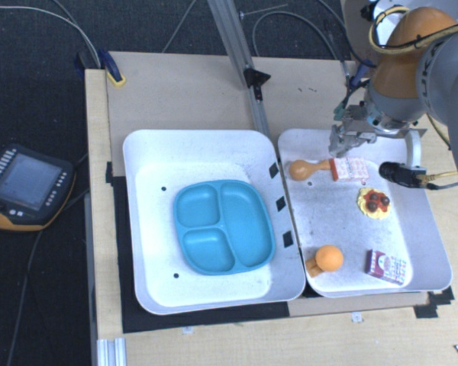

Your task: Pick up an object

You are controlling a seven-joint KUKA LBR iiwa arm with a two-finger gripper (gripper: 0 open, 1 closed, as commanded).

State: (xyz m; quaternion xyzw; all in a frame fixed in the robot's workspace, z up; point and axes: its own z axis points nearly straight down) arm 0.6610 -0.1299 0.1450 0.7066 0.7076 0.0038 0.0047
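In the right bin [427, 242] lie several small objects. A tan wooden piece with a round knob [307, 169] rests at the bin's far left, and its stem touches a red and white packet [352, 169]. My gripper [343, 146] hangs just above the packet's left end, near the bin's far edge. A yellow pastry with red berries [374, 203] sits to the right of the packet. At the near side of the bin are an orange [329, 258] and a maroon box [385, 266].
The left bin [149, 280] holds a blue divided plate [223, 226]. A metal pole [237, 44] slants across the bench behind the bins. A handheld pendant [23, 185] lies off the bench at the left.
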